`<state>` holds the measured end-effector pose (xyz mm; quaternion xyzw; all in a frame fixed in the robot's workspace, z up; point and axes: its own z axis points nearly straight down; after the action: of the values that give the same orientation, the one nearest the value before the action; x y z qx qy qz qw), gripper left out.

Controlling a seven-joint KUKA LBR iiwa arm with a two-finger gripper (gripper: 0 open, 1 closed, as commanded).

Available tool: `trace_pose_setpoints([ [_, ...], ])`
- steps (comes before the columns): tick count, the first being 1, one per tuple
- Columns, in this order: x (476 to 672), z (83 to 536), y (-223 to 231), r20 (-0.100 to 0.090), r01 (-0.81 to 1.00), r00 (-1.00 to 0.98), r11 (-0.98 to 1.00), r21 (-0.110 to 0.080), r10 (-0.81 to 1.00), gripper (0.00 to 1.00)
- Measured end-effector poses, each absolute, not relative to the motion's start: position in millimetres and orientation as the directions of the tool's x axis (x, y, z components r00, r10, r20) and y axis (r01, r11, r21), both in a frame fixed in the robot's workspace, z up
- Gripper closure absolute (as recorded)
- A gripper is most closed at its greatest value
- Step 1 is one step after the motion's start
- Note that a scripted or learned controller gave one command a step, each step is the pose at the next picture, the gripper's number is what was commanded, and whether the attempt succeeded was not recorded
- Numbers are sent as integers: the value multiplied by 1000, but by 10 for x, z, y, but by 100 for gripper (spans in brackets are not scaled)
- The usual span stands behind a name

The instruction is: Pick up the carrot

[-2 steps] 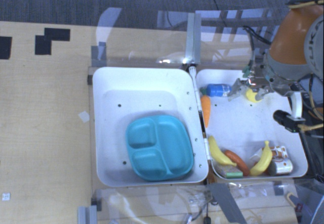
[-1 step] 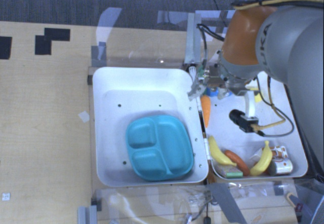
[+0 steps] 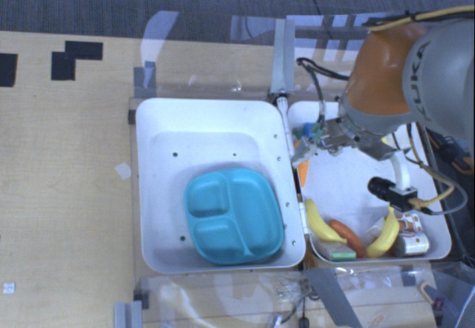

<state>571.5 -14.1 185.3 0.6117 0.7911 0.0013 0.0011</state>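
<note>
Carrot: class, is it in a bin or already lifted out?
In a bin. The carrot lies on the right bin's floor between two bananas.

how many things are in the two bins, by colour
Yellow: 2, a banana and a second banana
Orange: 1, the carrot
Green: 1, a small block
Blue: 1, the divided plate
Silver: 1, a can
Total: 6
</note>
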Motion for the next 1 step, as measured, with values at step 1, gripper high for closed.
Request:
trace_pose_setpoints([
  [1,4918,1846,263,1,1000,-24,24,2,1000,0],
])
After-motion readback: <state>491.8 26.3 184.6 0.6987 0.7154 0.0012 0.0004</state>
